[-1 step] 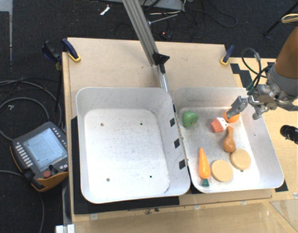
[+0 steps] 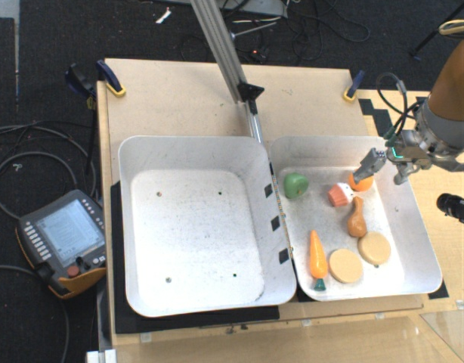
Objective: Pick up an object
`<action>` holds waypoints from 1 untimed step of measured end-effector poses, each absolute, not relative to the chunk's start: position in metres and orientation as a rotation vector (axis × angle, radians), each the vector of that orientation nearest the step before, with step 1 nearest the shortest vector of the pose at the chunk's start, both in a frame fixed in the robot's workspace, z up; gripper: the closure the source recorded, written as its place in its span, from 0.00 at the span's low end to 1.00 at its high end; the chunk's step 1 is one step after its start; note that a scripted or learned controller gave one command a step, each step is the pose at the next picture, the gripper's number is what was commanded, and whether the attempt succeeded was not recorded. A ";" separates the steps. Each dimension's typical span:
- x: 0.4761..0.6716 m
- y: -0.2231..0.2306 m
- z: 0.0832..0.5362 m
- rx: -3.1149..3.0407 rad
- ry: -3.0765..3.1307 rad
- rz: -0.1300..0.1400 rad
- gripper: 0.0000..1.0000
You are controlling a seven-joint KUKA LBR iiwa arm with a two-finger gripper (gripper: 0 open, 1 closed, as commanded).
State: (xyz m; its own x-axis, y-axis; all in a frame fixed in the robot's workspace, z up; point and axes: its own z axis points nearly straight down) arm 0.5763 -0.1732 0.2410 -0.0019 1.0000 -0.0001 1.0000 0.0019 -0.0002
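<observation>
At nine o'clock, off the bench, we see a handheld control pad [image 2: 62,237] lying on the dark floor. Moving right, the left bin [image 2: 134,153] sits on the bench with only dark specks on its floor. Just beside it, touching along the middle edge, the right bin [image 2: 421,225] holds the objects. At its ten o'clock lies a green ball [image 2: 295,185]. Toward six o'clock an orange carrot [image 2: 317,255] points its green tip down, and just beside it to the right rests a tan disc [image 2: 345,266], with a second tan disc [image 2: 375,249] touching it at two o'clock. Above those, a brown pear-shaped piece [image 2: 357,220] stands near the bin's middle, and a small salmon block [image 2: 338,195] lies at its eleven o'clock. At the bin's one o'clock the gripper [image 2: 366,171] hangs from the arm [image 2: 447,104], and an orange object [image 2: 361,181] sits right at its tip; we cannot tell whether it is pinched
</observation>
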 end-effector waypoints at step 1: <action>0.584 -0.177 0.191 -2.220 -2.218 0.004 0.00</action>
